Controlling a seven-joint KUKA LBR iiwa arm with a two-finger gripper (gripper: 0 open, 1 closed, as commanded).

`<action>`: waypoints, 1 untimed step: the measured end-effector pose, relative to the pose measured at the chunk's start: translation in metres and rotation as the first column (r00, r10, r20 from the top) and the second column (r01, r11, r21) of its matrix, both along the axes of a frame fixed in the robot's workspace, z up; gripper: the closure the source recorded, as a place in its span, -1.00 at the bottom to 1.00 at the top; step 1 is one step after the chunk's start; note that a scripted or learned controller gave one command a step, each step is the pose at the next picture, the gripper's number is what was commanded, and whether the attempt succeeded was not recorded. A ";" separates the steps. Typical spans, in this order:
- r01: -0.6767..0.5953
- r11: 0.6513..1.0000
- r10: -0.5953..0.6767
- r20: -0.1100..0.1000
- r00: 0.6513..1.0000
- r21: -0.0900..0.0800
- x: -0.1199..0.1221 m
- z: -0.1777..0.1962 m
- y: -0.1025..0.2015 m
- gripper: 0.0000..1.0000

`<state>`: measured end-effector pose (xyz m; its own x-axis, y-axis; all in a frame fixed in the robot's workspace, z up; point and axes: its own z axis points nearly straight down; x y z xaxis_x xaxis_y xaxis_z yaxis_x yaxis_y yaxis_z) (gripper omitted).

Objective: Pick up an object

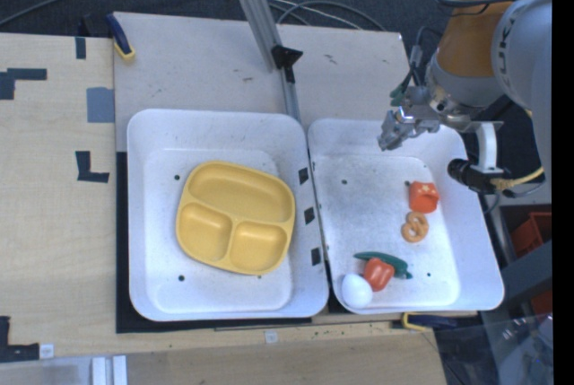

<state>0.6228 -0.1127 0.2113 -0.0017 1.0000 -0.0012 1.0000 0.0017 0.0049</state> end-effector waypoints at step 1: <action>-0.001 1.000 0.001 0.000 1.000 0.000 0.001 0.053 0.000 1.00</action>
<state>0.6240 -0.1125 0.2641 -0.0022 1.0000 -0.0011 1.0000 0.0022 0.0052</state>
